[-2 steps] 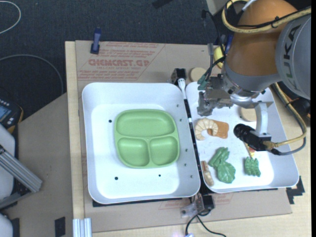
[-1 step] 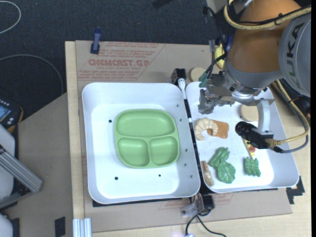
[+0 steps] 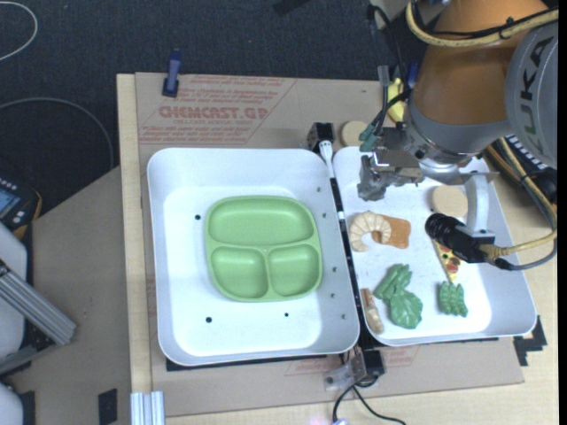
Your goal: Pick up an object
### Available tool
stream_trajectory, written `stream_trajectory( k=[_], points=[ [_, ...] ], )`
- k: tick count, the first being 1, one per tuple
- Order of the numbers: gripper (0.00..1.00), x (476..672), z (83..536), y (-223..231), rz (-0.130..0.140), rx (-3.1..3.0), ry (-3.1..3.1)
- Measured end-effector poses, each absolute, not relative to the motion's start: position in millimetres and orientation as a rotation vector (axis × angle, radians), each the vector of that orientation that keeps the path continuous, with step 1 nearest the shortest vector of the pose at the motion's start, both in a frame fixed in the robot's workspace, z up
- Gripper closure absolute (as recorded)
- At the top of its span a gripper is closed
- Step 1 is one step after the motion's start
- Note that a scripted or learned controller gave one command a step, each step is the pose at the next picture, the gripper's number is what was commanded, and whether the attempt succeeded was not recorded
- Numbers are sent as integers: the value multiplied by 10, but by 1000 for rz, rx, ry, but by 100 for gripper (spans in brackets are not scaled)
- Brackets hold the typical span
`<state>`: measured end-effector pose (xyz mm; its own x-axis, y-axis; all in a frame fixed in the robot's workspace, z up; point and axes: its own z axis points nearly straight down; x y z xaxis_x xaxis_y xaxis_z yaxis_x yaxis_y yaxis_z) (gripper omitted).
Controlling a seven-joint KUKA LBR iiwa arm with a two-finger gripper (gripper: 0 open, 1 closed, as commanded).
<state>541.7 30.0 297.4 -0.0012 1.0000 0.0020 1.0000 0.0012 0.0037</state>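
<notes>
A tan cardboard-covered bench [image 3: 221, 113] on dark carpet [image 3: 89, 25] carries two shallow white bins; the left bin [image 3: 168, 237] holds a green three-compartment plastic tray [image 3: 263, 246]. In the right bin [image 3: 509, 299], the grey arm's gripper [image 3: 376, 184] hangs near the far left corner, just above a pale toy shrimp [image 3: 370, 230]; whether it is open cannot be told. Green leafy toys [image 3: 399, 295] and a small green piece [image 3: 452, 299] lie near the front edge.

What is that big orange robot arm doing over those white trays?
It is trying to pick up a toy. The arm reaches in from the right, and its gripper hangs over the right bin, just above a toy shrimp. Green leafy toys and a small green piece lie nearer the front of that bin. Nothing looks lifted yet. The left bin holds a green divided plate.
</notes>
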Motion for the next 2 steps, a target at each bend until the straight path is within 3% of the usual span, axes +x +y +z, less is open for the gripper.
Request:
stream_trajectory(
  k=[2],
  points=[
    [100,5426,3177,309,11,2215,2223]
  ],
)
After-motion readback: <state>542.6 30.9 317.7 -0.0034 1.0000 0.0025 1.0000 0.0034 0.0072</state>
